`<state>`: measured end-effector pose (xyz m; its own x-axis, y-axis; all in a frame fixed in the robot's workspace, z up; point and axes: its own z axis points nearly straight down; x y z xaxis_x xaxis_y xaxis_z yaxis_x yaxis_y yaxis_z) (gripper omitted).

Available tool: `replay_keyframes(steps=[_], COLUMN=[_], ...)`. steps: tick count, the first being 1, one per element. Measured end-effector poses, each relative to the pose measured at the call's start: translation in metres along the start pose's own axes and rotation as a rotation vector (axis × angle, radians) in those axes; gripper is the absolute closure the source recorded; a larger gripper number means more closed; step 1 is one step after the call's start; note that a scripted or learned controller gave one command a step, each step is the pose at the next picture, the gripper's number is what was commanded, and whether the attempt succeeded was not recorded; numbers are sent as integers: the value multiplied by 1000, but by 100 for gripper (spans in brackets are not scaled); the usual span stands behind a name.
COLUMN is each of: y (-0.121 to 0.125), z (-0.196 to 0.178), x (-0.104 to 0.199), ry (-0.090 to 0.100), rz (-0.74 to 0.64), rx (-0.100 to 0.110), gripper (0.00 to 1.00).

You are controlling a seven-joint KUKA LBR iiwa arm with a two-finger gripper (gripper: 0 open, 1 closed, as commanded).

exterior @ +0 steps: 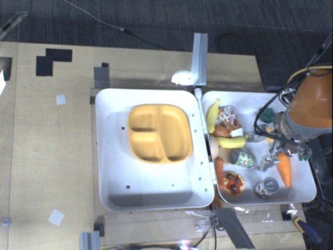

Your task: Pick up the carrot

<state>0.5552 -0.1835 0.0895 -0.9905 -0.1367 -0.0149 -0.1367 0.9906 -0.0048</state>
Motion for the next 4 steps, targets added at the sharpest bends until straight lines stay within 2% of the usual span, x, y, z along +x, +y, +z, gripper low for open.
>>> replay_keyframes(steps=[1, 2, 3, 4], y=[-16, -16, 2, 1], z=[0, -14, -74, -69], x=[38, 34, 14, 66], ry=[1, -9, 2, 9], rz=[-22, -29, 155, 407], rx=[0, 5, -1, -1], gripper=[0, 100, 100, 100])
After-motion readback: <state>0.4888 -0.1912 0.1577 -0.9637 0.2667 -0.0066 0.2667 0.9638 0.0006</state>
